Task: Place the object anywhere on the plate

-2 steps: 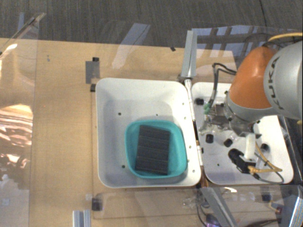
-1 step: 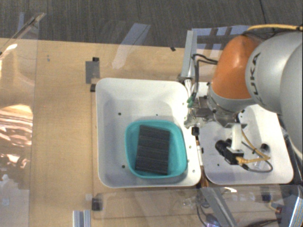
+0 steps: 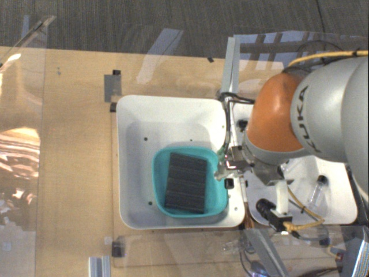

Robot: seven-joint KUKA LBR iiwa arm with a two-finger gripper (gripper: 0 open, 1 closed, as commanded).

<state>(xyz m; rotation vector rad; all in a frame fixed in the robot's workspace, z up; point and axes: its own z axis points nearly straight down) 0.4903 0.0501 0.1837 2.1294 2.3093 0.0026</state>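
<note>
The arm, nearest the camera, fills the right side: a smooth grey shell with a rounded orange band above the wrist, hanging over the seam between the two bins. The gripper sits below it at the left bin's right rim, just beside the plate; whether it is spread or pressed together cannot be told. The left bin is shallow, white and smooth, with rounded corners. In its near right part lies a teal plate, squarish with a raised rim. On the plate rests a dark, flat, ribbed rectangular block. The right bin is mostly hidden beneath the arm. Both stand on a pale wooden desk.
</note>
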